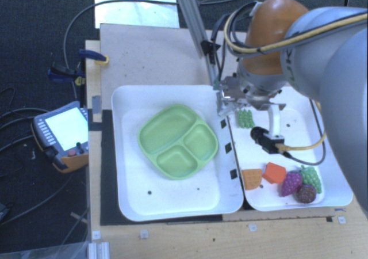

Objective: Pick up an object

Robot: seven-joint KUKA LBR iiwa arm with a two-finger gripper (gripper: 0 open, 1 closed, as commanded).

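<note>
Pincer (pixel 233 107) just beside green toy (pixel 245 118), right bin (pixel 339 194)

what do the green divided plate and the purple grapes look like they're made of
Green divided plate: looks like moulded plastic, one even pale green colour, smooth, with a soft sheen on the compartment rims. Purple grapes: probably toy plastic or rubber, uniformly coloured bumpy cluster; the finish is too small to tell.

Two white bins (pixel 172 209) sit side by side on the bench (pixel 149 50). One green divided plate (pixel 178 141) has three compartments. Small items: one green studded piece (pixel 245 118), one tan waffle-like square (pixel 251 178), one orange block (pixel 275 172), one purple grape bunch (pixel 291 183), one green grape bunch (pixel 312 177), one dark round fruit (pixel 306 194).
</note>
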